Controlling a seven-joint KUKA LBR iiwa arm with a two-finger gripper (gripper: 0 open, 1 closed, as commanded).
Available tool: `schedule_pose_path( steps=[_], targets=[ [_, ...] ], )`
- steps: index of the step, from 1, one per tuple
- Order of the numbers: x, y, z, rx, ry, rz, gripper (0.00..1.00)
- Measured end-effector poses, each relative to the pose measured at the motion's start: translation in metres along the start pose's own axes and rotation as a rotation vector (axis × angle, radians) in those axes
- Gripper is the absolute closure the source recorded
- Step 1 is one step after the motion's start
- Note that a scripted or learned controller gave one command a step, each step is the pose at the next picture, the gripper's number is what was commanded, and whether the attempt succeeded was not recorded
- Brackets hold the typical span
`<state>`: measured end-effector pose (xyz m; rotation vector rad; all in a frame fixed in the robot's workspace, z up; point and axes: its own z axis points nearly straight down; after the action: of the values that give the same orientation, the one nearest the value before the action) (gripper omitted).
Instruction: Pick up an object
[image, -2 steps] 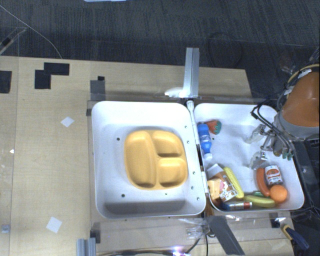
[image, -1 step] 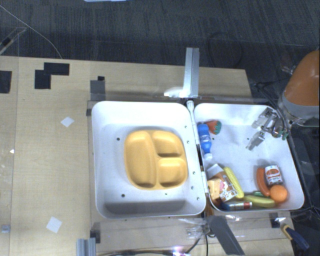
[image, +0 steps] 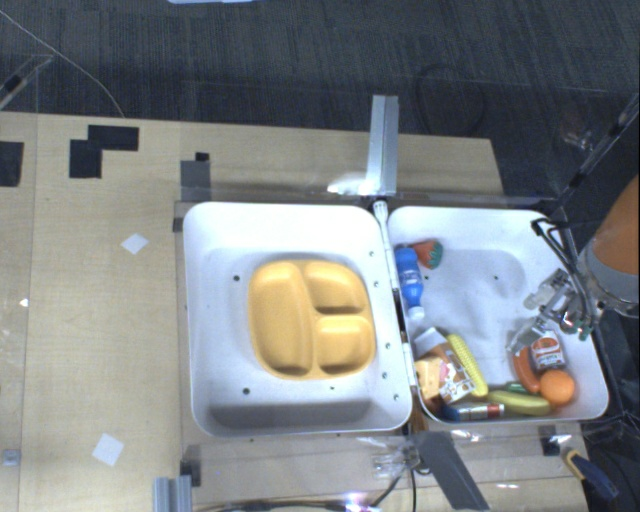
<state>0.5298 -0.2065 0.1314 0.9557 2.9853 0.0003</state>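
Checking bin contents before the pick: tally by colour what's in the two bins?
Yellow: 3, tray, corn, banana
Blue: 1, bottle
Orange or red: 3, ball, small can, toy by the bottle
Mixed print: 1, packet
Total: 8; the corner pile may hide more.

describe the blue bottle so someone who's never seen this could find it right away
Look in the right bin, along its left wall next to the divider. The blue bottle lies there, just left of a small red-orange toy; it is the only blue item.
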Motion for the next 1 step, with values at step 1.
schedule_pose_path(
  steps=[1],
  targets=[
    [0.0339, -0.0234, -0.0187, 0.001, 0.001, 0.336, 0.00]
  ],
)
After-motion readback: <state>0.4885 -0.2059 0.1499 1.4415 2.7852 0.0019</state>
